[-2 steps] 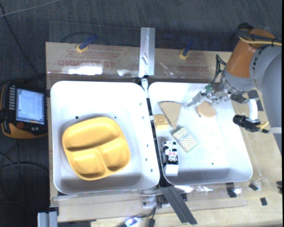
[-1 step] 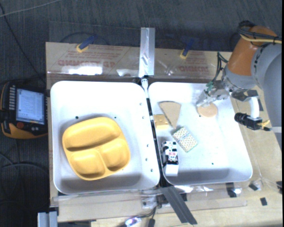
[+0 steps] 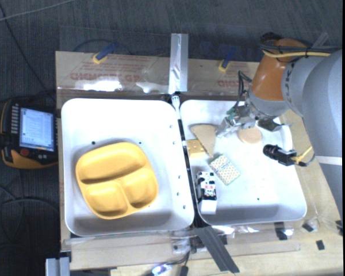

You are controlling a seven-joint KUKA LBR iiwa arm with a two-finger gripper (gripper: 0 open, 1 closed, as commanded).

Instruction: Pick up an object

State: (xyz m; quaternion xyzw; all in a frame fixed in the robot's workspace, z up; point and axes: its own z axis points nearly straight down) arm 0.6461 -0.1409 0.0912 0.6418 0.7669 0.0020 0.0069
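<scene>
I've got the gripper (image 3: 237, 119) low at the right bin's (image 3: 287, 206) back edge; its grip I cannot tell. The disc (image 3: 250, 135) lies just beside; I'd centre over it before closing.

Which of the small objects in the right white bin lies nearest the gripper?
The round tan disc, just below the gripper. The dotted white card and the black-and-white box lie farther toward the front.

We see the grey arm (image 3: 319, 91) (orange band above the wrist) reaching in from the right, its gripper (image 3: 237, 119) low over the right bin's (image 3: 276, 206) far end.
</scene>
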